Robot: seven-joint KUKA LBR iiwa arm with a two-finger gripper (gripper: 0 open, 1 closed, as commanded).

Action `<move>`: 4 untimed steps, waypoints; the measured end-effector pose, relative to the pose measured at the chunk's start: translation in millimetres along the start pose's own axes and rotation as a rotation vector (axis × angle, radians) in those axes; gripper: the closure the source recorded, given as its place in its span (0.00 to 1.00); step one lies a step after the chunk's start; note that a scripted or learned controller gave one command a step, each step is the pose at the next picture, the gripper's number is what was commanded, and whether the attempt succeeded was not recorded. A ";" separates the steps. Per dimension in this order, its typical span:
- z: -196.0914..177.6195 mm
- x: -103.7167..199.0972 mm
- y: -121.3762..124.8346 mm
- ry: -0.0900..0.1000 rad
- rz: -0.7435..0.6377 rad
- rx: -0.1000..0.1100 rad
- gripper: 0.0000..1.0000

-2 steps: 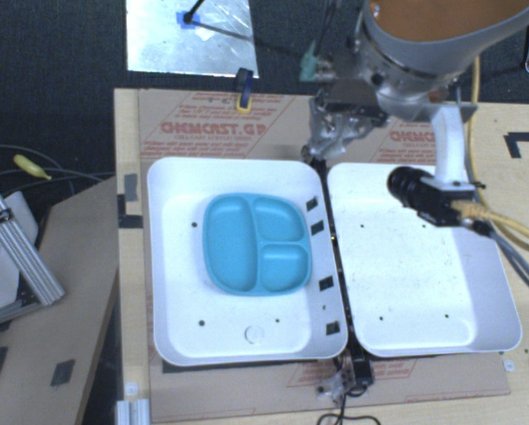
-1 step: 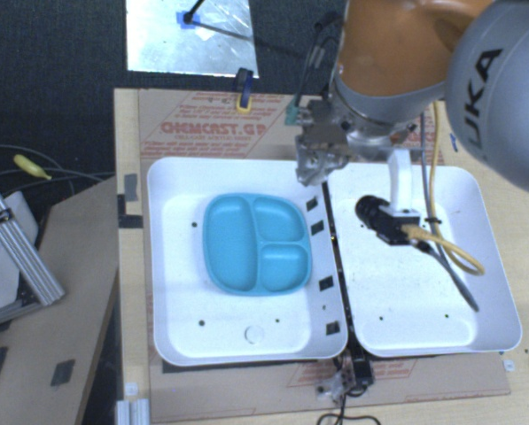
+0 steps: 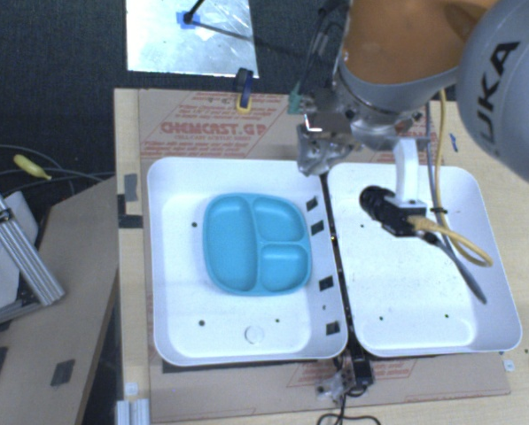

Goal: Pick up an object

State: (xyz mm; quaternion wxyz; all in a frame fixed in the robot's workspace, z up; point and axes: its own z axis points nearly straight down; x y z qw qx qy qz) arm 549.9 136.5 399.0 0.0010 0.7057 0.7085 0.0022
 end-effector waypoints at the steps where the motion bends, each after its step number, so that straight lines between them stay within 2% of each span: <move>1: -26.6 -0.6 -46.8 0.001 -0.001 0.000 1.00; 2: -36.3 -13.1 -63.4 0.000 0.002 0.000 1.00; 3: -67.8 -47.0 -62.9 -0.001 0.005 -0.001 1.00; 4: -51.3 -29.3 -63.0 -0.001 -0.001 0.002 1.00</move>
